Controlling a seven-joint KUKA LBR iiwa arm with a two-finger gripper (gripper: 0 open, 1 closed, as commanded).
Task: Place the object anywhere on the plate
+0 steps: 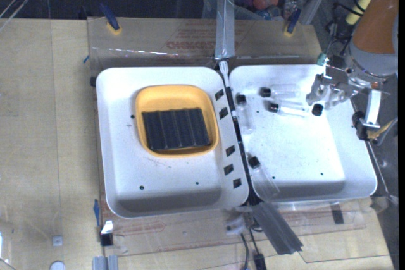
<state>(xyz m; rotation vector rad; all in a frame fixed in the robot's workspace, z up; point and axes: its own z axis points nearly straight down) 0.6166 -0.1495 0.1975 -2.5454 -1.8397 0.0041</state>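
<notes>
Left bin [120, 193]: yellow plate [144, 100] sits near its centre, dark ridged insert [176, 128] on it. You have nothing placed there yet.

Right bin [297, 167]: clear plastic object with black ends [288, 104] lies near far edge, toward right corner.

Gripper [326, 93] hovers just beside object, at bin's far right edge. Cannot tell pincer state; no object seen between them.

Judgement: step in hand is pick. Next you need secure grasp, lift, carry left over divider to plate.
</notes>
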